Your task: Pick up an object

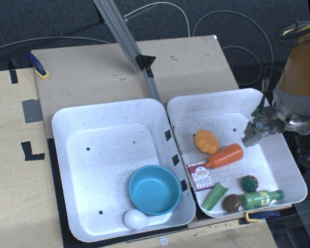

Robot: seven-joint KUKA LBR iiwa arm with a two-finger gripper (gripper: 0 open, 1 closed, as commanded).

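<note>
The right bin (277, 159) holds an orange lumpy object (206, 140), an orange-red bottle (225, 156), a small red and white box (200, 176), a green stick (214, 196), a brown ball (232, 202), a dark teal round piece (249, 182) and a green bottle (261, 197). My gripper (252, 134) hangs over the right part of this bin, just right of the orange-red bottle's thick end and apart from it. Nothing shows in its grasp. The left bin (91, 160) holds a blue bowl (153, 189) with a white ball (135, 217) beside it.
A grey pole (123, 32) slants down to the bins' shared back edge. Cables (234, 32) loop over the dark floor behind the bench. A blue and yellow clamp (37, 65) sits at the bench's far left corner.
</note>
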